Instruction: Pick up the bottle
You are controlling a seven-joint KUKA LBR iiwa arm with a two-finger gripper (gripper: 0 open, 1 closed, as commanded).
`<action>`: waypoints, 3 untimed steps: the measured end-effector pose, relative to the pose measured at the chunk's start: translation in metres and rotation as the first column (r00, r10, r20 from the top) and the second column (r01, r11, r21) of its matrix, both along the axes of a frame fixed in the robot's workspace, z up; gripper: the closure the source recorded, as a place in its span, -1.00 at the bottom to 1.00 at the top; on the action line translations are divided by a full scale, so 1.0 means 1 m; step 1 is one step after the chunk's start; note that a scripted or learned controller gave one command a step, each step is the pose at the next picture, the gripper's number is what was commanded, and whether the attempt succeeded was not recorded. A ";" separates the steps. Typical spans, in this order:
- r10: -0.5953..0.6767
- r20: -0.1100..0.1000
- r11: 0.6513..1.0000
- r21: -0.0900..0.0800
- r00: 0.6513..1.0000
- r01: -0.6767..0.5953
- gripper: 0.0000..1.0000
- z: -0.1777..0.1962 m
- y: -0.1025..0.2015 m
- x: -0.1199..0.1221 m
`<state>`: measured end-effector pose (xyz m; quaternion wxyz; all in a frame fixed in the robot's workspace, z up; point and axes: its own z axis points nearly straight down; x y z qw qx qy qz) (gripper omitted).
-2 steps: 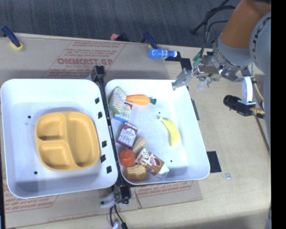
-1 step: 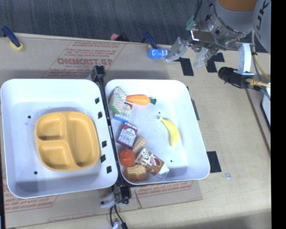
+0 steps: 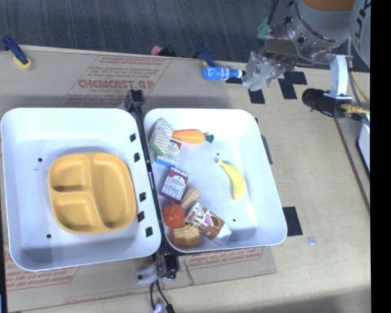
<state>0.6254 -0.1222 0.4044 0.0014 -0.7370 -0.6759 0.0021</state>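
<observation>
Gripper (image 3: 255, 74) sits high at the scene's 1 o'clock, past the right bin (image 3: 268, 194) rim, and whether it is open or closed cannot be told. The bottle (image 3: 216, 74) looks to be the small blue thing lying sideways at the gripper's 9 o'clock, one end touching or just beside the tip, over the cardboard mat (image 3: 104, 77) and not in either bin. Risk: contact is only at the bottle's end, so a round body could pivot, slip out or get pushed away instead of grasped.

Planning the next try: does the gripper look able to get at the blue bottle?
Probably yes: the blue bottle is outside the right bin, right beside the gripper, with nothing between them.
</observation>
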 end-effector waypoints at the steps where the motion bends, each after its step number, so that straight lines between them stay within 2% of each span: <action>1: 0.149 0.001 0.989 0.001 0.989 -0.149 1.00 -0.086 -0.054 -0.061; 2: 0.161 0.002 0.987 0.002 0.987 -0.161 1.00 -0.073 -0.045 -0.147; 3: -0.003 0.000 1.000 0.002 1.000 0.003 1.00 -0.093 -0.049 -0.149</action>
